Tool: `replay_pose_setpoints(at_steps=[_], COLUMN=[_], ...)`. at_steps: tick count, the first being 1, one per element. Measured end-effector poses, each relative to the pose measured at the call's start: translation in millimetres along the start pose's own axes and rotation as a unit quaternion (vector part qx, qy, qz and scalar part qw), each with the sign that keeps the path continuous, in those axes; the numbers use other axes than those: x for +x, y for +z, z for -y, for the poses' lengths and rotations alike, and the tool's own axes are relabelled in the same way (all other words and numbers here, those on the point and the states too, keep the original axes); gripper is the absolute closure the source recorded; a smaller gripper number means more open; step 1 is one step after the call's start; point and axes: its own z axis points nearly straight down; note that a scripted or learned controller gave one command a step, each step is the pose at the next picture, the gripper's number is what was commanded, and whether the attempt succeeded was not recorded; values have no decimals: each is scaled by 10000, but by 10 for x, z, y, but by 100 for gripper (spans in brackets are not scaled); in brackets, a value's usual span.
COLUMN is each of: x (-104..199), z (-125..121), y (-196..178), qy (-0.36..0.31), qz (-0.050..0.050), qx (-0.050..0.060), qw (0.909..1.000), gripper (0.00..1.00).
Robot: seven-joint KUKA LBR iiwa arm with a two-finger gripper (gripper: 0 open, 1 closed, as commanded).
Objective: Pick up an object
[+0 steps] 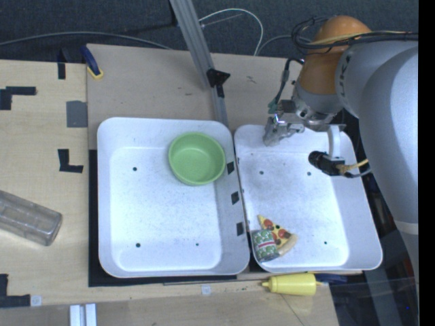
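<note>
Two shallow white bins sit side by side on the bench. The left bin (pixel 122 202) holds one round green plastic bowl (pixel 197 157) near its far edge. The right bin (pixel 340 209) holds one small colourful pizza-slice toy (pixel 272 238) in its near left corner. One yellow squeeze bottle (pixel 293 284) lies just outside that bin's near edge; one clear plastic cylinder (pixel 27 217) rests at the bench's left edge. No writing is legible. The two-finger gripper (pixel 279 132) hangs over the right bin's far left corner; how it is set I cannot tell.

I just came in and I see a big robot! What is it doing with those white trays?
A robot arm is reaching in over the right tray, trying to pick something up. Its gripper sits at that tray's far edge, with nothing seen in it. A toy pizza slice lies at the near left corner of the same tray. A green bowl sits in the left tray. A yellow bottle lies outside, by the near edge.
</note>
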Motion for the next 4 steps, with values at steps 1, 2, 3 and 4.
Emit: replay_pose_setpoints(at_steps=[1,2,3,4], x=[-19,-13,500,1024], z=[50,61,297,417], y=[-453,-1093,-1042,-869], qy=[1,-4,-20,-23], qz=[1,2,-7,-7], qx=[-3,-14,31,35], qw=[10000,10000,10000,10000], gripper=[100,100,100,100])
